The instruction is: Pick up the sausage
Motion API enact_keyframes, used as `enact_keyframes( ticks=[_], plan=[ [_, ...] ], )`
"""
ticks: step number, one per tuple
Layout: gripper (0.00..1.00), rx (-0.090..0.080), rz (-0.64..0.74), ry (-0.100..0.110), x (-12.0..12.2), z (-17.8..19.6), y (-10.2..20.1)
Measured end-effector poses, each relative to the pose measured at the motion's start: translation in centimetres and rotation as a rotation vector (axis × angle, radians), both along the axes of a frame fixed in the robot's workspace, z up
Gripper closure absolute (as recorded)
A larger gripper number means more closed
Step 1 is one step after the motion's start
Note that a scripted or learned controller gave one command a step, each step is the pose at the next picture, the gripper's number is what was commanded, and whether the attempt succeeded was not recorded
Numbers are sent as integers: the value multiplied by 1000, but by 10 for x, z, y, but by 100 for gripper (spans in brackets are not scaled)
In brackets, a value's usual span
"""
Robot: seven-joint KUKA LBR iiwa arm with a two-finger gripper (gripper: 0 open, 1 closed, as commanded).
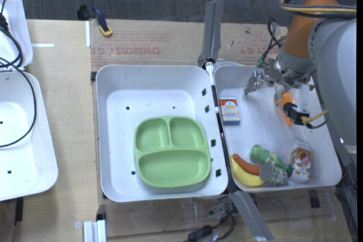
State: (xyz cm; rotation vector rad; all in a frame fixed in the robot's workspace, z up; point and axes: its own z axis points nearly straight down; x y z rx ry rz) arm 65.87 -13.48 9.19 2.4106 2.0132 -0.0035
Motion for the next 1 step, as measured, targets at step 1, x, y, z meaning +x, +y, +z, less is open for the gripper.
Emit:
enact_keyframes(
  ticks=[1],
  plan=[
    [100, -3, 4, -1, 1, 10, 0]
  ],
)
